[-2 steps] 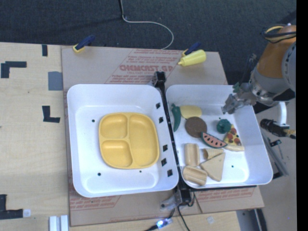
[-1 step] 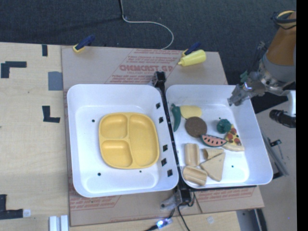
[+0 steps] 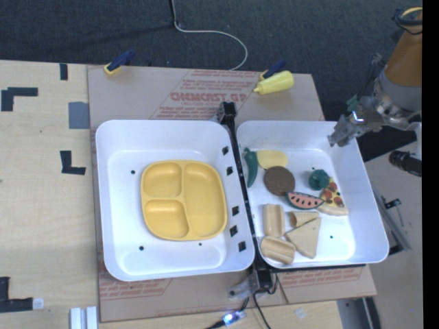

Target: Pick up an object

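With my hand (image 3: 341,134) at the right bin's (image 3: 367,197) far rim (I cannot tell its state), I'd descend squarely over the isolated teal toy (image 3: 318,179).

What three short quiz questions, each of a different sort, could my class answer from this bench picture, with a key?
1. True or false: the yellow divided plate lies in the left bin.
2. Multiple choice: the watermelon slice lies nearest to A) the pizza slice, B) the yellow clamp, C) the divided plate.
3. Fill in: the gripper hovers over the right bin's far ____ corner.

Key: 1 true; 2 A; 3 right.
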`<action>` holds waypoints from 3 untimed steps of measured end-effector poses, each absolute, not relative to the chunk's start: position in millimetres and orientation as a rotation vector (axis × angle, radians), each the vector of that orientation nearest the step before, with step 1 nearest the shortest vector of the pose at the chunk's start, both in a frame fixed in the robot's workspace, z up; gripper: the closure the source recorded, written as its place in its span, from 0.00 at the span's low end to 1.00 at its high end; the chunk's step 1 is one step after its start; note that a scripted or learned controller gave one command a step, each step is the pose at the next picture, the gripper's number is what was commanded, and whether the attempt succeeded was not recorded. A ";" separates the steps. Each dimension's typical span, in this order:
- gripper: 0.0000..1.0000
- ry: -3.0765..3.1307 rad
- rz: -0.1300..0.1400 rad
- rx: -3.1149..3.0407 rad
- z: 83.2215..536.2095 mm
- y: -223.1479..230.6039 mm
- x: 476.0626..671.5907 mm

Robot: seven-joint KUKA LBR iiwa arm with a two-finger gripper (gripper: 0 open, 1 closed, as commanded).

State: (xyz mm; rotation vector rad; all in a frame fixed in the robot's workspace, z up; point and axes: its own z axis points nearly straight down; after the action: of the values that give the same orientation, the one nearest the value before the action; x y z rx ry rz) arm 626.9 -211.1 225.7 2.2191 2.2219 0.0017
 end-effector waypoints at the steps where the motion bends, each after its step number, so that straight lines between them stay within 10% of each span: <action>1: 1.00 2.228 0.001 2.216 233.2 -159.4 618.1; 3: 1.00 2.231 -0.002 2.218 219.4 -57.0 579.1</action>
State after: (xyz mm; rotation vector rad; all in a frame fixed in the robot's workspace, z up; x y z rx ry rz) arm 579.1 -57.0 219.4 2.2179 2.2309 -0.0025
